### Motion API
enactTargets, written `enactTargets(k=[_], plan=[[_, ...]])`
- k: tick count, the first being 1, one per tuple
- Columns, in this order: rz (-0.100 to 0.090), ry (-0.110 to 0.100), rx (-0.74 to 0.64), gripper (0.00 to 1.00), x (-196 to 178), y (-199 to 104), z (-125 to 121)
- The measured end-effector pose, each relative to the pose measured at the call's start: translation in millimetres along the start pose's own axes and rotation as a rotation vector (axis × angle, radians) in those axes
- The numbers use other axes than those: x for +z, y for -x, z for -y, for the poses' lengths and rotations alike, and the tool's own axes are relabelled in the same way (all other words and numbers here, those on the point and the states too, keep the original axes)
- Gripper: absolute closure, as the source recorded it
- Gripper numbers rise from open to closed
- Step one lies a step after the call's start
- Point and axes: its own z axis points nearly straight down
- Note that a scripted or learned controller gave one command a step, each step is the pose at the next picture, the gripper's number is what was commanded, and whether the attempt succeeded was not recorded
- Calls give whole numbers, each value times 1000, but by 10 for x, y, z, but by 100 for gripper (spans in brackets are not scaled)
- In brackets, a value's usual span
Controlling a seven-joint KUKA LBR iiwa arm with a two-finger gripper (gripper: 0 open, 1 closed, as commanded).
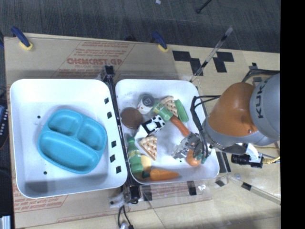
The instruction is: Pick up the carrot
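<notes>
One carrot [162,175] lies flat along the front wall of the right bin [157,83], its tip pointing right. A second carrot [179,125] with a green top lies slantwise in the middle of that bin, running down toward the gripper. My gripper [189,150] is low in the bin's front right corner, at the lower end of that second carrot. A rounded orange piece [193,160] shows right beneath it, touching or nearly touching it. I cannot tell whether that piece is part of the slanted carrot or a separate thing.
The right bin also holds a brown round item [131,117], a grey can [147,100], a waffle-like wedge [149,146], a black-and-white toy [153,125] and green-yellow pieces [136,160]. The left bin [28,94] holds a blue divided tray [71,140].
</notes>
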Motion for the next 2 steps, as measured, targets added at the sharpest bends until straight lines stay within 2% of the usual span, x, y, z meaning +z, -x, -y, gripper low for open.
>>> enactTargets(k=[1, 2], plan=[[0, -1, 256, 100, -751, -506, -583], [3, -2, 58, 100, -419, -14, -190]])
